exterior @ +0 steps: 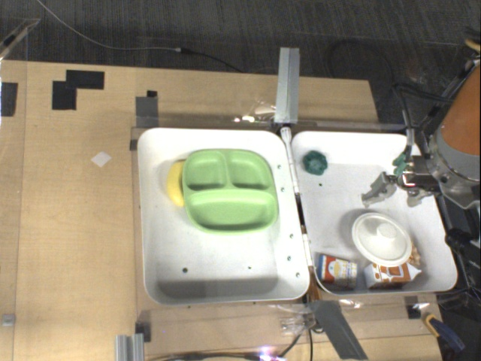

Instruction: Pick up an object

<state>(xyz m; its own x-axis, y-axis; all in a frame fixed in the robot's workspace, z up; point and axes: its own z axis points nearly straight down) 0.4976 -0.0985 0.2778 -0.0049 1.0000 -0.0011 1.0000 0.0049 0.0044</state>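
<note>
The tool (392,186) hangs over the right bin (451,265), near its far right part, with its two fingers spread apart and nothing between them.

The nearest candidate is the white bowl (383,237), which lies just below and a little left of the tool, close but not touching. It looks like a light, stiff plastic piece with a smooth and probably slippery skin. It is round, so it has no long axis; I cannot tell if it stands upright or upside down. I judge the rim is the best place to take hold, one finger inside and one outside.

Past the bowl, further from the tool, lies a small carton (366,273) on its side, its long axis running left to right. It is likely light and easy to crush. A small teal object (315,162) sits well to the left of the tool, small and perhaps soft.
</note>
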